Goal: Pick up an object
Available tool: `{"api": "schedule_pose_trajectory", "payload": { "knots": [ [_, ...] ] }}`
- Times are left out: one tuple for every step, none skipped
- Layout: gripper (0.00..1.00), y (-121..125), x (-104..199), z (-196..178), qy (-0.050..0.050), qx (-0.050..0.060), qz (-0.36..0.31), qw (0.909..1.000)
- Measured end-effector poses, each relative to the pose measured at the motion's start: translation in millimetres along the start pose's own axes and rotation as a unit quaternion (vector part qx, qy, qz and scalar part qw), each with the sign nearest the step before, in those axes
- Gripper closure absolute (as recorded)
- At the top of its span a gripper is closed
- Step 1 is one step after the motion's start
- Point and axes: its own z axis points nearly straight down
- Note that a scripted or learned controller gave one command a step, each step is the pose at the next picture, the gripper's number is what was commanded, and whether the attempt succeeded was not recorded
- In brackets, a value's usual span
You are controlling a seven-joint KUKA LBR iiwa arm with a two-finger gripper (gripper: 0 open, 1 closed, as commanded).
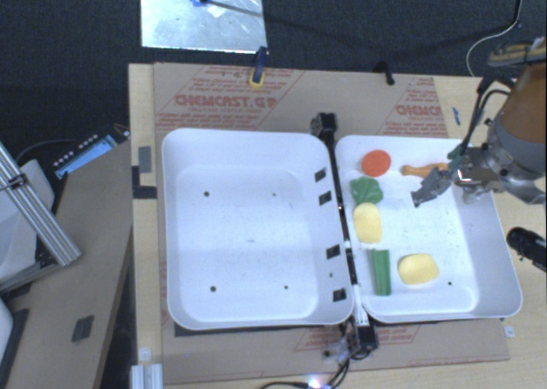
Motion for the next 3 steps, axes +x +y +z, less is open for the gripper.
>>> {"api": "schedule_pose_trajectory", "payload": {
  "knots": [
    [0.00, 33, 41, 94, 0.001, 0.003, -0.003, 1.0000],
    [1.00, 33, 37, 78, 0.000, 0.000, 0.000, 1.0000],
    [1.00, 15, 126, 97, 0.002, 0.002, -0.005, 1.0000]
  ]
}}
